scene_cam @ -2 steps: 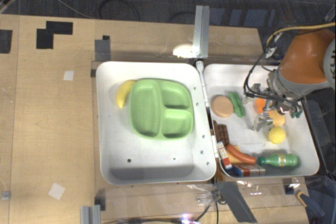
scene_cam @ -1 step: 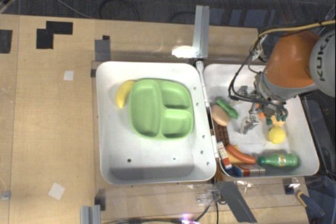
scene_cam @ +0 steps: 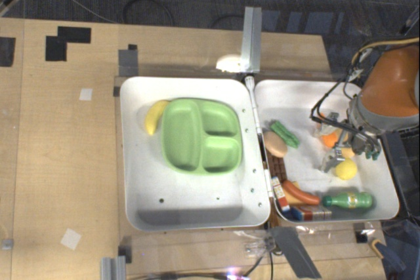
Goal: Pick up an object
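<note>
The claw [scene_cam: 341,154] hangs low in the right bin [scene_cam: 298,96]; whether it is apart or together, I cannot tell. The lemon [scene_cam: 346,170] lies just below it, beside an orange piece [scene_cam: 329,139]. The lemon looks light, rounded and smooth, so it probably needs gripping across its middle.

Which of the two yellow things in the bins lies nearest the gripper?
The round yellow lemon in the right bin, just below the gripper. The other, the yellow banana, lies far off in the left bin beside the green tray.
</note>
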`<state>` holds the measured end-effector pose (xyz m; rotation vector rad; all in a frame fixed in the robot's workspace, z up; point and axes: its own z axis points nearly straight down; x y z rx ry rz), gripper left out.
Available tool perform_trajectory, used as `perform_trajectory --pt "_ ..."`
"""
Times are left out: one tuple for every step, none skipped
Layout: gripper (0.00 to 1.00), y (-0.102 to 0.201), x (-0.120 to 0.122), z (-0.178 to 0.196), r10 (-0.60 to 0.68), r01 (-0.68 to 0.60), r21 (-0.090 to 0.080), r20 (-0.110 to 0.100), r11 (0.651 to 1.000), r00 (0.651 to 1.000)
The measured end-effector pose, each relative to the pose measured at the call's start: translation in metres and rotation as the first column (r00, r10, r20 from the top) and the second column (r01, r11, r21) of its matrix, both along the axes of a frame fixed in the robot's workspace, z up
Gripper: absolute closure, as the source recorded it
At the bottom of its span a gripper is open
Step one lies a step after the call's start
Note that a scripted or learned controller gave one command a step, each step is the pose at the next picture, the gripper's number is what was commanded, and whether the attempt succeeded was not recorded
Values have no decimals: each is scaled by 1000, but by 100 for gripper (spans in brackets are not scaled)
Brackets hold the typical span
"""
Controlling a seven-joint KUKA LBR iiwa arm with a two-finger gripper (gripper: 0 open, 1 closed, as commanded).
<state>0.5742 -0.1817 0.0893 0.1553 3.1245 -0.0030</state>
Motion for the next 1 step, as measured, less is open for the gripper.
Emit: perform_trajectory --pt "100 1 5 15 7 -6 -4 17 1000 1000"
